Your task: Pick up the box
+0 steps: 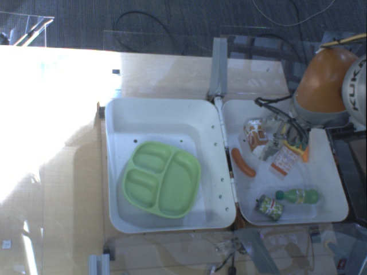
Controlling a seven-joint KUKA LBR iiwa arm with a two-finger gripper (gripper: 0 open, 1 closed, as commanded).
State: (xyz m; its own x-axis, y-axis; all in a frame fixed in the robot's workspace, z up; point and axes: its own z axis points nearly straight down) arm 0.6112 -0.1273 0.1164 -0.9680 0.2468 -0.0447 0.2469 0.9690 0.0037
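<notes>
While the box [284, 161] lies flat in the right bin [332, 171] toward its far right side, open floor shows toward the bin's middle. Just above the box, the claw [285, 135] hovers; I cannot tell its spread. Orange print on the box is unreadable. "KU" shows on the arm [335, 85].
</notes>
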